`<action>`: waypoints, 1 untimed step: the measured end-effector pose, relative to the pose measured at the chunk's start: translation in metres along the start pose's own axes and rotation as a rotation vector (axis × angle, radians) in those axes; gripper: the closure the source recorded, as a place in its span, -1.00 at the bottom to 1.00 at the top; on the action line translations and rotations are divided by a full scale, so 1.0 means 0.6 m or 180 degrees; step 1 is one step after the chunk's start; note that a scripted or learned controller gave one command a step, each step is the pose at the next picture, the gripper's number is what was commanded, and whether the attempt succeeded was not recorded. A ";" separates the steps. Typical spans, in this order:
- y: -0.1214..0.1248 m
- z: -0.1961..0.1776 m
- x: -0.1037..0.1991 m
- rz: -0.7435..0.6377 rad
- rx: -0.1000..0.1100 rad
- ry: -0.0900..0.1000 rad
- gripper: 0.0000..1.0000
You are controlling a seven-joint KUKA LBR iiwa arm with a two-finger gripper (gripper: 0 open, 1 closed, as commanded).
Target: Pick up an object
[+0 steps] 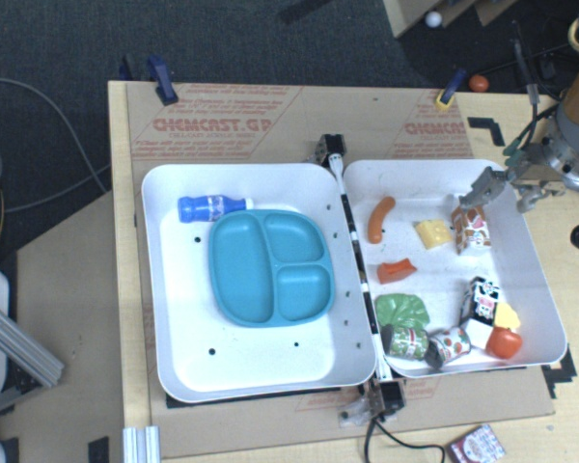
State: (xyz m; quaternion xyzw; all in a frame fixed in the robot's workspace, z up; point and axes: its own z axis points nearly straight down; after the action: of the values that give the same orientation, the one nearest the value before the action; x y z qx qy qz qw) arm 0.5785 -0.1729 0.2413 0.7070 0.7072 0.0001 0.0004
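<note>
Gripper (481, 189) position is noted at the far right corner of the right bin (550, 297), directly above a small red-and-white carton (471, 230). Whether the fingers are spread or pressed together cannot be told; nothing is seen to be held between them.

The carton is judged the likeliest object of the task, since it lies just beneath the gripper, near the bin's right wall and just beside a yellow cheese wedge (431, 233). It is expected to be light, fairly stiff and smooth-sided, and liable to slip or tip if caught on a corner. A hold across its two flat long sides, near the middle, is recommended. The nearness of the bin wall is considered a risk for the outer finger.

Contents of the right bin are counted as follows: one orange sausage (380, 218), one red-orange piece (397, 270), one green leaf-shaped item (401, 311), one dark can (405, 342) lying on its side, one red-and-white patterned can (451, 344), one black-and-white carton (482, 301), one small yellow block (507, 317) and one red tomato-like item (504, 342).

In the left bin (174, 287), one blue divided plate (270, 266) and one blue bottle (210, 206) lying flat are recorded.
</note>
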 end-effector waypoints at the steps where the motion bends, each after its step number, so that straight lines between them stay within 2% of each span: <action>1: 0.059 0.208 -0.068 0.0002 0.0008 0.0002 -1.00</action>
State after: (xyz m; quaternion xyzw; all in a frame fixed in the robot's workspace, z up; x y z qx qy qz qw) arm 0.6141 -0.2140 0.1163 0.7072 0.7070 -0.0005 -0.0006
